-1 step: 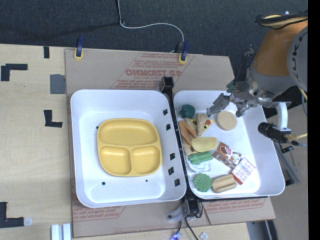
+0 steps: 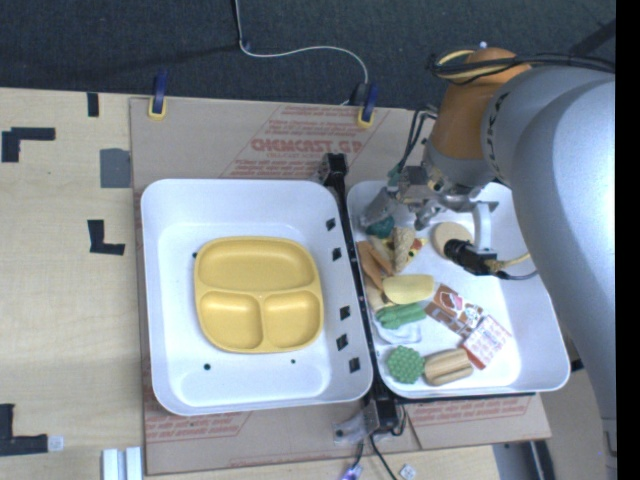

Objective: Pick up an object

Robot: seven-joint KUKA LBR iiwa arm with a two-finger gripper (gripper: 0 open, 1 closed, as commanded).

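A yellow divided plate (image 2: 258, 294) lies in the middle of the left bin (image 2: 160, 218). Right of that bin, the right bin (image 2: 535, 338) holds a heap of toy food: a pale potato-like piece (image 2: 408, 289), a green pickle (image 2: 401, 315) below it, a green round brush-like piece (image 2: 404, 364), a hot dog (image 2: 447, 367) and a red-and-white packet (image 2: 470, 323). The jaws (image 2: 403, 230) hang low over the heap's upper end; whether they grip anything I cannot tell.
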